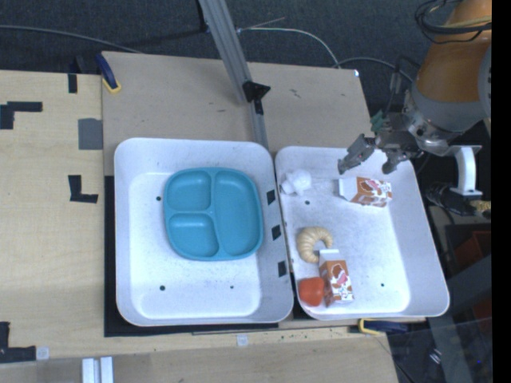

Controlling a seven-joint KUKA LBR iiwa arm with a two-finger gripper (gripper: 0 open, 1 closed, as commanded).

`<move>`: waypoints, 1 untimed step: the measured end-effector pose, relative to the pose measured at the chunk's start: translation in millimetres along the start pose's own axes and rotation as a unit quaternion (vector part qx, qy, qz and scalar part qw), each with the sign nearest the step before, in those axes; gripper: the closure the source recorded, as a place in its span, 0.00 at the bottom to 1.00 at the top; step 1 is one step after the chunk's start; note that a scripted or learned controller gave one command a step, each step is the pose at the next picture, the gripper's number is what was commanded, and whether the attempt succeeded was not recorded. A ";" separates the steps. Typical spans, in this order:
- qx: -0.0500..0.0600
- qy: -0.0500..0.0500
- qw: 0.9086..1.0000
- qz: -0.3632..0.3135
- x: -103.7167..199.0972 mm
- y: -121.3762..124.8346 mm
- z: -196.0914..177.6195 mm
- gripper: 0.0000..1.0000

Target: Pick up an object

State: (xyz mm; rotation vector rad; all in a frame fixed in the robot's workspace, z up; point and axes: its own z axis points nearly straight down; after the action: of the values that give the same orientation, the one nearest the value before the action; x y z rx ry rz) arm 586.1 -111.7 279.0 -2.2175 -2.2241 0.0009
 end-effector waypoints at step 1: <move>0.000 0.000 1.000 0.000 0.0 0.0 0.0 0.00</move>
State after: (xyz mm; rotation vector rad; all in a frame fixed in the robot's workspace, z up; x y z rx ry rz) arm 586.0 -111.7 279.1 -2.2172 -2.2239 0.0010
